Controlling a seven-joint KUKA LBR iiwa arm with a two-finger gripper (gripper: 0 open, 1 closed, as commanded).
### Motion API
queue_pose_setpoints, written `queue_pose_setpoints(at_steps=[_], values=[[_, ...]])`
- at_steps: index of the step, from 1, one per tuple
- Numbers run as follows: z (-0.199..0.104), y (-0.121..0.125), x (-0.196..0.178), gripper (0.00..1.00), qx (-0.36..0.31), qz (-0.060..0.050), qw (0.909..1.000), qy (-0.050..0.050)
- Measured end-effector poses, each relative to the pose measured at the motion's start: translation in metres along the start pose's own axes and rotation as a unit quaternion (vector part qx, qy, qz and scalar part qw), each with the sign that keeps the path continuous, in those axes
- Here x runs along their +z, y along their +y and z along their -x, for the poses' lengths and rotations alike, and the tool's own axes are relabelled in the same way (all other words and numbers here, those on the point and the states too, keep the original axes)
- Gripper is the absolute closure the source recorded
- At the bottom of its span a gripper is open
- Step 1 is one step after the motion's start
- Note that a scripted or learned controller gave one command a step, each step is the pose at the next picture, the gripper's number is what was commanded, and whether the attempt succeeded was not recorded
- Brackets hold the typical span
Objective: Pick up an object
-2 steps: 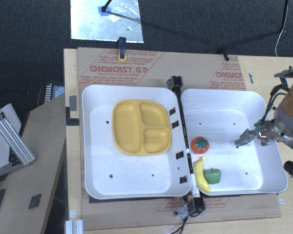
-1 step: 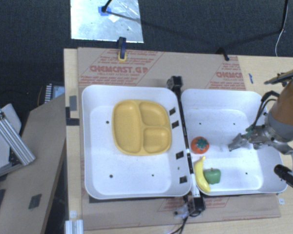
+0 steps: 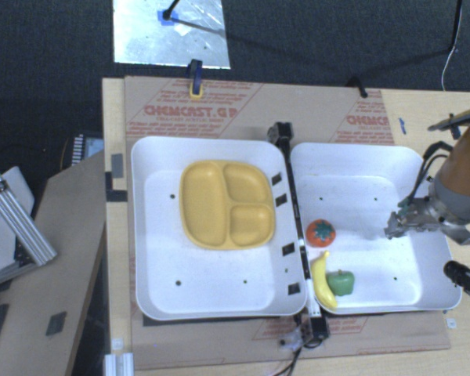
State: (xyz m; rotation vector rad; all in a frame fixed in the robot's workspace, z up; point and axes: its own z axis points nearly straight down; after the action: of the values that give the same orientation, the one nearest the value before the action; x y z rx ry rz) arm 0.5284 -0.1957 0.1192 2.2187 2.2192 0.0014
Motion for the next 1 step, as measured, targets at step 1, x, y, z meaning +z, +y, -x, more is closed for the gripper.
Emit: queue_pose_setpoints(at_steps=[1], values=[[0.0001,0.0092,-0.0606,1.0,-0.002,0.001,1.0,0.0]])
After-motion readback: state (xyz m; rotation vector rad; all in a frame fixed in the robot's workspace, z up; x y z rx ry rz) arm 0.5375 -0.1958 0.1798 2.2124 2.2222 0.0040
